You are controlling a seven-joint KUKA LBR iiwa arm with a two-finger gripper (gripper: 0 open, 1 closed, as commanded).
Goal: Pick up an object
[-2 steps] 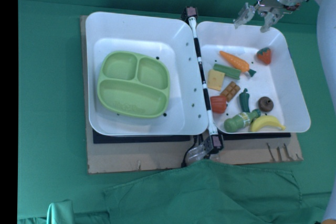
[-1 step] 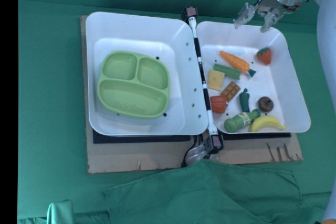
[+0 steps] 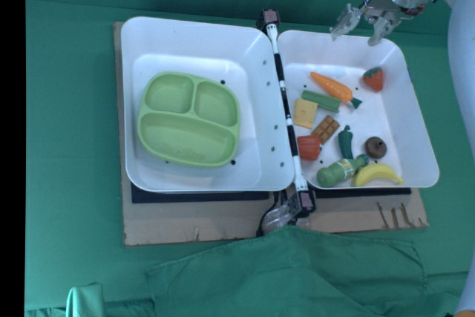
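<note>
Hovering above the far edge of the right bin (image 3: 415,96), the tool (image 3: 362,24) hangs with its fingers spread apart and nothing between them. From the fixed camera above the worktop (image 3: 74,122), it sits well clear of the toy food below it, so the pick has not begun in any visible way. Inside that right bin lie a carrot (image 3: 331,85), a strawberry (image 3: 373,78), a green bean pod (image 3: 320,101), a cheese slice (image 3: 304,113), a chocolate bar (image 3: 325,129), a small green pepper (image 3: 346,142), a red tomato-like piece (image 3: 309,148), a brown round piece (image 3: 375,148), a green bottle (image 3: 339,171) and a banana (image 3: 376,174). The strawberry and carrot lie nearest the tool. A green divided plate (image 3: 188,118) rests alone in the left bin (image 3: 148,33). By my reading, everything is left: choosing a piece, descending, closing and lifting.
</note>
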